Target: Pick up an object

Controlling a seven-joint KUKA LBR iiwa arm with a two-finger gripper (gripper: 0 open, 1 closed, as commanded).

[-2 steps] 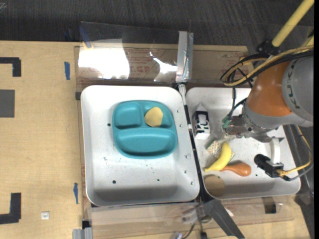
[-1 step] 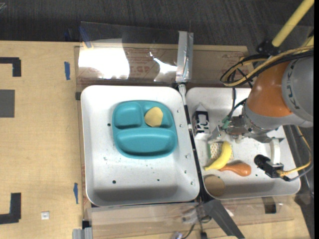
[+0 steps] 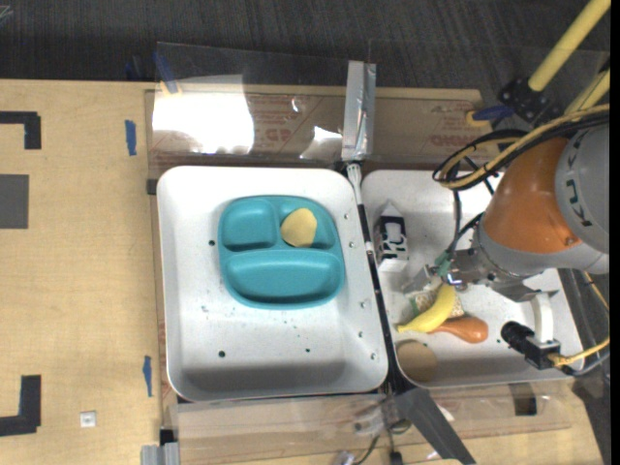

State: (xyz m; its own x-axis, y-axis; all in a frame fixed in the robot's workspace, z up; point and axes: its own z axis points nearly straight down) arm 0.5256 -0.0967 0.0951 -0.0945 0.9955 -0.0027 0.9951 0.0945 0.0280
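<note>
Camera view, lower right: I've got the banana point(image 3: 433, 312) in the right bin point(image 3: 418, 194), long axis running from lower left up to upper right, its upper end under the arm's wrist point(image 3: 481, 271). Just below it lies an orange pear-shaped thing point(image 3: 461, 329), touching. Jaws are hidden, so their state I can't tell. Left bin point(image 3: 184, 289) holds a teal divided plate point(image 3: 281, 274) with a yellow lump point(image 3: 298, 227) in its upper-right compartment. No writing I can read.

R bin point(image 3: 426, 184) crowded near banana point(image 3: 433, 311); open floor around teal tray point(image 3: 281, 269) in L bin point(image 3: 194, 289).
</note>
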